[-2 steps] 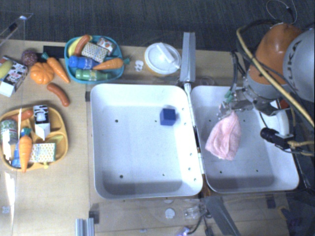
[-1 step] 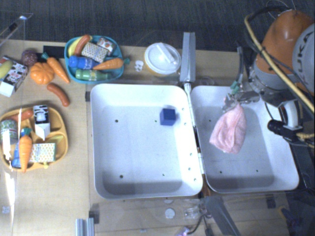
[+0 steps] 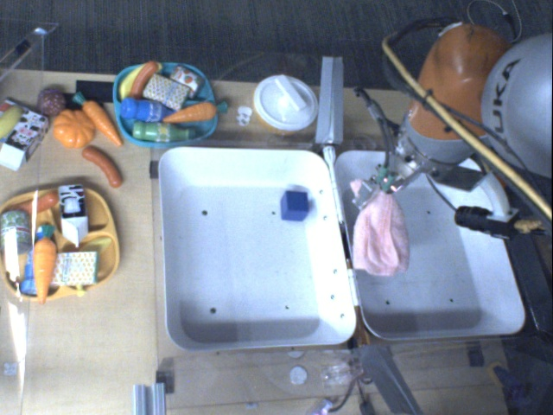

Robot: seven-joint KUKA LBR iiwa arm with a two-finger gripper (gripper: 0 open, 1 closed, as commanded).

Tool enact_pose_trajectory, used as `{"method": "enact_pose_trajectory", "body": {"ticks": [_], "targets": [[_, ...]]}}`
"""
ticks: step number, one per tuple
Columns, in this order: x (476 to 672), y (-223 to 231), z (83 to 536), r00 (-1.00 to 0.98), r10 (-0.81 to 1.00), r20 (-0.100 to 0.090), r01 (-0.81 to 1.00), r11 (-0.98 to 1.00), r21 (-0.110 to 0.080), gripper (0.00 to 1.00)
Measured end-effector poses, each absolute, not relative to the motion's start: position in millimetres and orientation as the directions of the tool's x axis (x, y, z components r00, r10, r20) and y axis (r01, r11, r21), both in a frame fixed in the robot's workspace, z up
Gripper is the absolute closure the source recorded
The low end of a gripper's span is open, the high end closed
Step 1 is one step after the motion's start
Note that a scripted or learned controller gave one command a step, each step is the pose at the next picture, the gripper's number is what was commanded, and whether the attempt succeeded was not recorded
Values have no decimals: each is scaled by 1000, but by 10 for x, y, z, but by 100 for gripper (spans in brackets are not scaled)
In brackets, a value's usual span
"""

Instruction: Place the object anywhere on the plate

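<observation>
My gripper (image 3: 385,180) is over the right bin (image 3: 484,318), near its left wall. My fingers are pinched together on the top of the pink cloth (image 3: 380,236). The rest of the cloth hangs down soft and long. I cannot tell if its bottom end touches the bin floor.

I think the cloth should go on the white round plate (image 3: 287,102). That plate sits past the far edge of the left bin (image 3: 225,318).

Here is what could go wrong. I only hold a little bit of the cloth, so it could slip out if I move fast. The hanging end could drag on the wall between the two bins and get pulled from my grip. The plate is small and the cloth is floppy, so part of it could flop off the side. A grey post (image 3: 327,102) stands just beside the plate, and the cloth or my arm could bump it.

There is lots of open room over the left bin. It has only a blue block (image 3: 295,204) in it. I should lift high first, go over the wall, then come down on the plate from the left-bin side, away from the post.
</observation>
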State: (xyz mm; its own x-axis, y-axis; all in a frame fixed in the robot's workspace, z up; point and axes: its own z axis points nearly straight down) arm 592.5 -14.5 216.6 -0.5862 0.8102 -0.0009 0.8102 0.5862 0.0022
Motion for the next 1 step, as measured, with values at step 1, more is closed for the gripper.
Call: {"method": "enact_pose_trajectory", "body": {"ticks": [1], "targets": [[5919,407,2279,-857,515,-3,515,857,3,100]]}}
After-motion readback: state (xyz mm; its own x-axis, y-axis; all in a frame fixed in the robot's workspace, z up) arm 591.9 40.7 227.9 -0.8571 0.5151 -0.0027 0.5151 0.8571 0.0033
